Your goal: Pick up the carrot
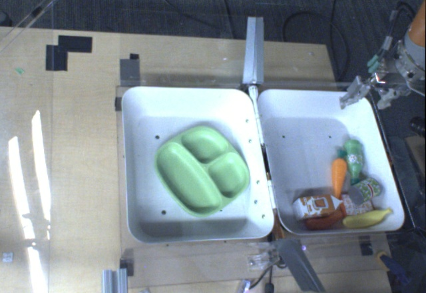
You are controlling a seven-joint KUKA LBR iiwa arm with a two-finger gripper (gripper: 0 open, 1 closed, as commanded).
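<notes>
Carrot (339, 176): a small orange tapered piece, smooth and matte, with a green tip at its far end; it is seen in the right part of the right bin (303, 128), lying roughly along the near-far line.
Neighbours of the carrot: a green rounded vegetable-shaped item (353, 155) lies just beside it on the right and slightly farther; a small green-and-white packet (367, 188) is near it on the right.
Near corner of the right bin: a brown-and-white carton (317, 206) is laid flat, with a dark red item (326, 222) against its near edge and a glossy yellow banana (367, 218) to the right of that; the pile is crowded, and it cannot be told which of these touch.
Left bin (140, 118): a pale green divided plate (202, 169) with three rounded compartments is set in the middle, tilted diagonally.
Bins: both are shallow, white, smooth plastic with rounded corners, set side by side and parted by a metal rail (253, 52).
Bench: a light wooden top (60, 152) with black tape marks at the far left; bright reflections are seen at the left edge.
Room: dark carpet with black cables lies beyond the bench.
Gripper (363, 88): it is seen over the far right corner of the right bin, well apart from the carrot, which lies nearer; nothing is seen between the fingers, and whether they are parted or closed cannot be told.
</notes>
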